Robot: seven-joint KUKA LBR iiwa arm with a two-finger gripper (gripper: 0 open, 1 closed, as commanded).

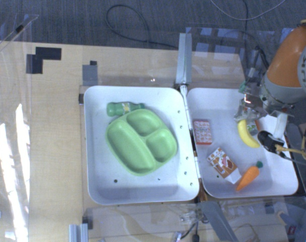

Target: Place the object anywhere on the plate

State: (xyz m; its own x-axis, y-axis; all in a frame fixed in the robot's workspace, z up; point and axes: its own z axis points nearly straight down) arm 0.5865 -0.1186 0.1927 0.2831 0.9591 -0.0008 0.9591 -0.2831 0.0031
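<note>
A green divided plate [140,141] lies in the left bin [100,185]. A green bottle [122,108] lies on its side, touching the plate's upper left rim. In the right bin [218,105] a yellow banana [246,135] lies near the right wall. My gripper [249,115] hangs just over the banana's upper end, reaching in from the right under the orange band of the arm. Whether it touches the banana is unclear.
The right bin also holds a small red and white packet [202,131], a patterned snack box [223,163] and a toy carrot [248,177] toward the front. A metal divider [183,59] runs between the bins at the back.
</note>
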